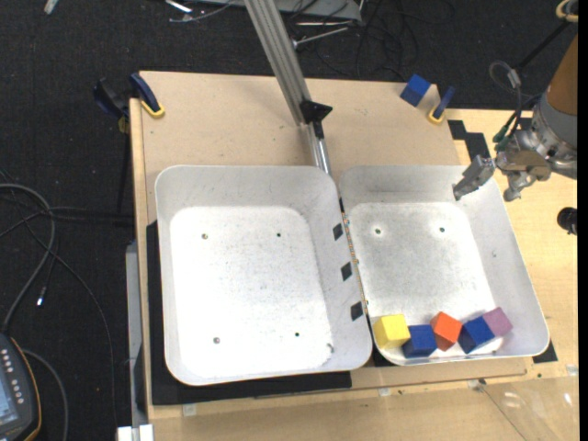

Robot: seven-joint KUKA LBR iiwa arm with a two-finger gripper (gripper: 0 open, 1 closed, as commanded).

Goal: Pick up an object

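Five blocks (445, 331) lie well apart from the open jaws.

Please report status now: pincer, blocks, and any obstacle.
Pincer open, holding nothing, over far right rim of right bin. Five blocks bunched at near edge of that bin, untouched. Nothing blocking between them.
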